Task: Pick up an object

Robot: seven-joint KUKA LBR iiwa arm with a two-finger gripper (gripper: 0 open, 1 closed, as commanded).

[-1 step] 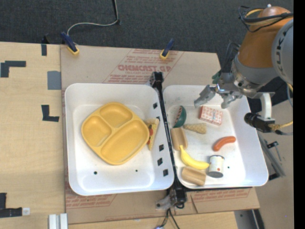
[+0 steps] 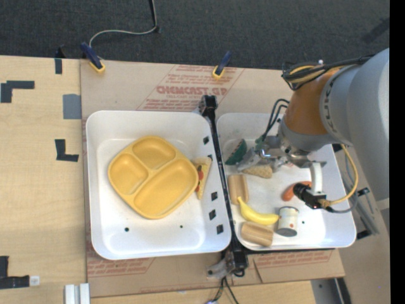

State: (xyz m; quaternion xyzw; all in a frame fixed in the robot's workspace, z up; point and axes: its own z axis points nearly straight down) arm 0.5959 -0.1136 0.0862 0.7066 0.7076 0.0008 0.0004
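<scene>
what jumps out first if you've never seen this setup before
The big yellow divided plate in the left bin draws the eye first. Next comes the grey arm with its orange band, reaching into the crowded right bin, where a banana lies among small toys.

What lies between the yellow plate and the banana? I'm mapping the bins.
The camera view shows the black divider between yellow plate and banana.

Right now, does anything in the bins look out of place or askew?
Yes. In the left bin, the yellow plate sits skewed to the walls, and a small food item is wedged between it and the divider. The right bin's toys lie jumbled near the gripper.
</scene>
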